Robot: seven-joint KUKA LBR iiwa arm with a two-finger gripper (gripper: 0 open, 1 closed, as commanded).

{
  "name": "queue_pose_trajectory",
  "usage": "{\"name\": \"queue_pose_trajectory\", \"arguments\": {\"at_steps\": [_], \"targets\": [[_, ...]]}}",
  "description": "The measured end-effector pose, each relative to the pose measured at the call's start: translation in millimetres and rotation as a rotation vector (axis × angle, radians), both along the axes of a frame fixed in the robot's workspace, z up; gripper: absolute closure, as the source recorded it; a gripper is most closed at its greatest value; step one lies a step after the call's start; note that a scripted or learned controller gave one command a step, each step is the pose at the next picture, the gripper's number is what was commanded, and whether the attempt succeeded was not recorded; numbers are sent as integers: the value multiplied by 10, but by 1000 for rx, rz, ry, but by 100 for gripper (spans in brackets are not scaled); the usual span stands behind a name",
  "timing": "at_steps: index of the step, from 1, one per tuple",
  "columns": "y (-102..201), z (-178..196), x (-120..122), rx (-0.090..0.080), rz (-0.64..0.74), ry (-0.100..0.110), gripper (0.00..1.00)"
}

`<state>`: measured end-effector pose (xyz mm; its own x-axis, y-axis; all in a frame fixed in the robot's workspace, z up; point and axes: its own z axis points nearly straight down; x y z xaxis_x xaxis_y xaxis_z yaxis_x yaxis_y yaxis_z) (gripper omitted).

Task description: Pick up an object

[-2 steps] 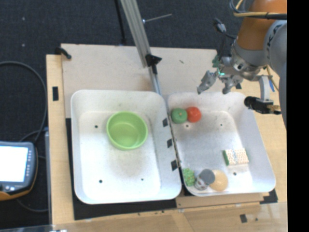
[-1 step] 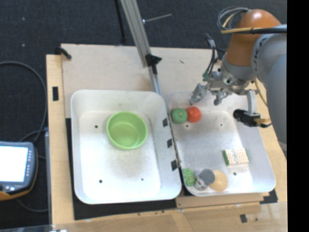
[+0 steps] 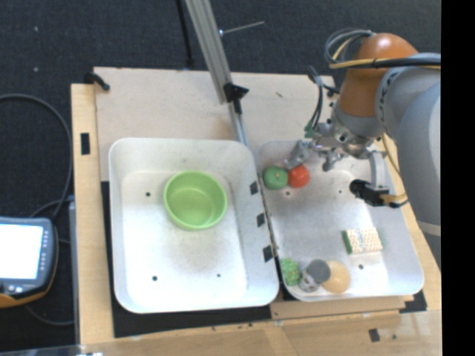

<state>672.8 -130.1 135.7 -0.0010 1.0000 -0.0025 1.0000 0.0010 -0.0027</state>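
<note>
In the right bin [image 3: 386, 277], a green ball [image 3: 275, 177] and a red ball [image 3: 298, 176] lie side by side against the far left wall. My gripper [image 3: 310, 153] hangs just above and to the right of the red ball, near the bin's far edge. I see nothing held in it. Toward the front of the same bin lie a checkered block [image 3: 363, 240], a knobbly green piece [image 3: 290, 272], a grey disc [image 3: 318, 271] and a tan ball [image 3: 337, 278].
The left bin [image 3: 148, 273] holds a light green bowl [image 3: 195, 199] near its middle. A metal pole [image 3: 215, 58] slants up from between the bins at the back. A pendant with a screen [image 3: 22, 258] sits off the bench at the left.
</note>
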Motion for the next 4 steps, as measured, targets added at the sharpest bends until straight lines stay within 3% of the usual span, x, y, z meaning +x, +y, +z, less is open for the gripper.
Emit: {"name": "queue_pose_trajectory", "arguments": {"at_steps": [1,2,4], "targets": [[-11,-365,-4,0,0,0,0],[-22,-226,12,-1,0,-6,100],[84,804,-49,2,3,-9,100]]}}
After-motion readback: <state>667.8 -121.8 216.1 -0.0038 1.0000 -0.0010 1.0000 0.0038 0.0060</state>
